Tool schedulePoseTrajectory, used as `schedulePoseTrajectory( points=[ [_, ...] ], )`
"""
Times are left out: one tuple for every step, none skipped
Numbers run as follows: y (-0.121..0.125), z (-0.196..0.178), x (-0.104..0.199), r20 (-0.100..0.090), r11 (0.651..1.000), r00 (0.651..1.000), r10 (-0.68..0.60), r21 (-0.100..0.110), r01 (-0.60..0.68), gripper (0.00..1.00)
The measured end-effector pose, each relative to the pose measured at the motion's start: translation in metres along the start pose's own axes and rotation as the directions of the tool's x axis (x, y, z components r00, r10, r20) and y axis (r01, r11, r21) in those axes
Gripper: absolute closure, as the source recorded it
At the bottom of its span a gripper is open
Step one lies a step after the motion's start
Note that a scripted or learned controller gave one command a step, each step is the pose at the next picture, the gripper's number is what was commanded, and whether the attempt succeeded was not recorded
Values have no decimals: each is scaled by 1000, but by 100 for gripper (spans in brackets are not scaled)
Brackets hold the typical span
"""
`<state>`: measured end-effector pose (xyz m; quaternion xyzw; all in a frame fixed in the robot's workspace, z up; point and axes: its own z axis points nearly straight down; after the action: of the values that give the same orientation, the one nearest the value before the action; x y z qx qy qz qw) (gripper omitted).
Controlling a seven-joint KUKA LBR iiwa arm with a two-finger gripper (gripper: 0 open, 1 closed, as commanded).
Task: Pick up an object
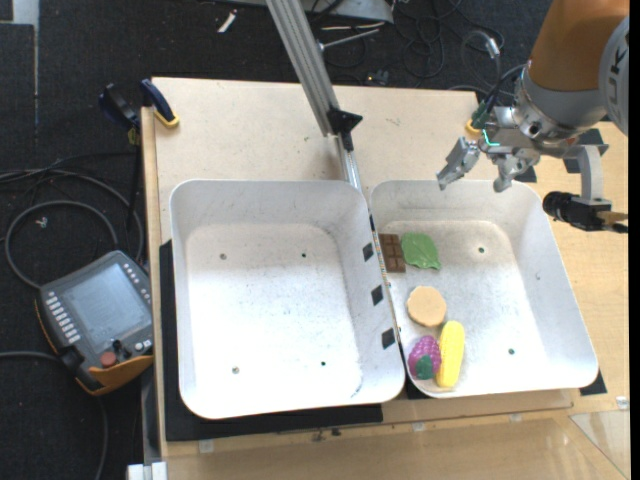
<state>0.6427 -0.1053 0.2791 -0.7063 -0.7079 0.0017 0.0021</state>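
My gripper point(481, 171) hangs open above the far rim of the right bin point(540, 288), with nothing between its fingers. Along that bin's left side lie a brown chocolate bar point(392, 252), a green leaf point(421, 251), a tan round cookie point(428, 306), a yellow corn cob point(451, 353) and a pink and green berry-like toy point(425, 357). All of them sit well below and to the left of the gripper.
The left bin point(265, 298) stands beside the right one, sharing a raised middle rim. A slanted metal pole point(305, 53) crosses the bench behind the bins. A clamp point(160, 106) sits at the bench's far left corner, and a teach pendant point(95, 318) lies on the floor.
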Motion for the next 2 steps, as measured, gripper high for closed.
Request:
schedulePoseTrajectory(
  points=[
    [0, -2, 0, 1, 1000, 1000, 0, -3, 0, 0],
    [-3, 41, 0, 1, 1000, 1000, 3, -1, -3, 0]
  ],
)
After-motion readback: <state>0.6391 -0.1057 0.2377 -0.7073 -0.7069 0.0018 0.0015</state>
